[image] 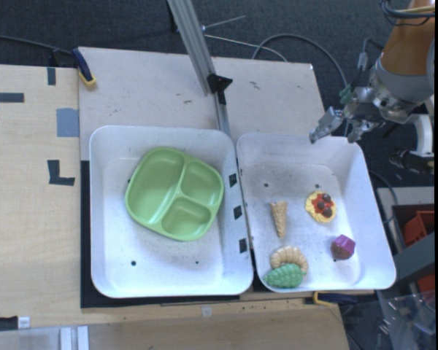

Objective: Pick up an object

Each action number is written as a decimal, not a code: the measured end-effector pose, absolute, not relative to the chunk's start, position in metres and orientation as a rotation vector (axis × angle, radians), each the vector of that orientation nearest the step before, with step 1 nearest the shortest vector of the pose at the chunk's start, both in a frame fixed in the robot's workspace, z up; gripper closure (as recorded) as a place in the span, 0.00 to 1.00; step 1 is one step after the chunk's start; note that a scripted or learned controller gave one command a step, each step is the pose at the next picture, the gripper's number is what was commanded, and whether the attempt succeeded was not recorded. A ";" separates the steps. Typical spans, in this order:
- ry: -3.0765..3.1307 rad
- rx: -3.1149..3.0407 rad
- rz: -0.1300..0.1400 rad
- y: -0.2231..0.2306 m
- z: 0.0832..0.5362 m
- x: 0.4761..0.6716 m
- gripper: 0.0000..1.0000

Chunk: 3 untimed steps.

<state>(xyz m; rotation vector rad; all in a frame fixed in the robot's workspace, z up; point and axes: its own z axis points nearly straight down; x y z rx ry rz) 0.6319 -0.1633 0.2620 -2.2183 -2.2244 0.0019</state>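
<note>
My gripper (pixel 334 128) hangs over the back right corner of the right bin (pixel 365 173), its two grey fingers spread apart with nothing between them. In that bin lie several toy foods: a tan cone (pixel 279 217) near the middle, a yellow round piece with red and dark spots (pixel 320 206), a purple piece (pixel 342 247) at the right, a beige croissant-like piece (pixel 288 256) and a green bumpy piece (pixel 285 275) at the front. All lie well in front of the gripper.
The left bin (pixel 106 217) holds a green divided plate (pixel 175 193). A grey metal bar (pixel 193 35) slants down from the top to the join between the bins. A yellow and blue clamp (pixel 84 68) sits at the back left.
</note>
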 end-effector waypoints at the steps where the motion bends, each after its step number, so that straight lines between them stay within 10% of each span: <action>1: -2.224 -2.219 0.003 -0.163 0.262 0.632 0.00; 3: -2.220 -2.216 0.007 -0.156 0.152 0.626 0.00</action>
